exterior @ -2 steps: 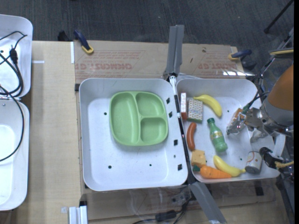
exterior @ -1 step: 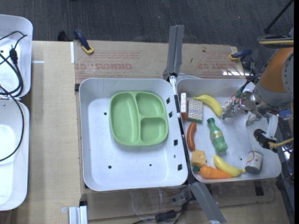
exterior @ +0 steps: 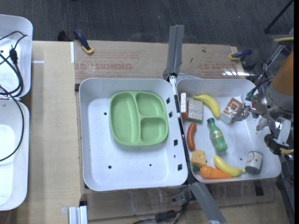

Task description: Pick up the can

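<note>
The can [exterior: 253,162] lies on its side in the right bin [exterior: 236,84], in the near right corner, just beside the tip of the lower banana [exterior: 227,166] and close to the bin's right wall. It is a small silvery cylinder with a pale label that carries a dab of red; one flat end faces the camera and its long axis runs slantwise, roughly from the bin's corner up toward the bin's middle. The pincer [exterior: 243,113] hangs at the right side of the same bin, farther from the camera than the can, near the small white and orange carton [exterior: 231,109]. So the can lies toward the viewer from the pincer and a little to the right in the view, with open bin floor between them. The pincer looks empty, with nothing seen between its fingers; how wide they stand I cannot tell, since the metal parts blur together there. As I judge it, the coming move calls for a shift toward the near corner, then a turn of the wrist so the fingers close across the can's round body, not along its length.
</note>
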Available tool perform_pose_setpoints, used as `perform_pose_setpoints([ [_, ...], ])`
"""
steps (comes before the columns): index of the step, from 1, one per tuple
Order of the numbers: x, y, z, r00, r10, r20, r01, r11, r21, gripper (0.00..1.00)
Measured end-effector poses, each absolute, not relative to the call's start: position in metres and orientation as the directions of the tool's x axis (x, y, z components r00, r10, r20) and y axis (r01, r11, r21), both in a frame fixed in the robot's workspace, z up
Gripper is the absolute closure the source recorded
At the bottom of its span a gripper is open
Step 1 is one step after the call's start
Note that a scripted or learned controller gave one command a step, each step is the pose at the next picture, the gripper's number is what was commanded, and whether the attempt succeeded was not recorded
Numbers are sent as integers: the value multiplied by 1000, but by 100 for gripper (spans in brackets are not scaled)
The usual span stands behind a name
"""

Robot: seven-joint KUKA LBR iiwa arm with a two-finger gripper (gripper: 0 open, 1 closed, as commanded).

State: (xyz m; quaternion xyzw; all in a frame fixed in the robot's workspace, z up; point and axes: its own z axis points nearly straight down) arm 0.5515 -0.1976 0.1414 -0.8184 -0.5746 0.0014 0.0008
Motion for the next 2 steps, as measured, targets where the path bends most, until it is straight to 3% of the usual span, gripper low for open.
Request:
perform_pose_setpoints([
  [1, 603, -206, 115, 329, 944, 4, 944, -329, 7, 0],
  [2, 658, -198, 93, 407, 914, 4, 914, -407, 0, 0],
])
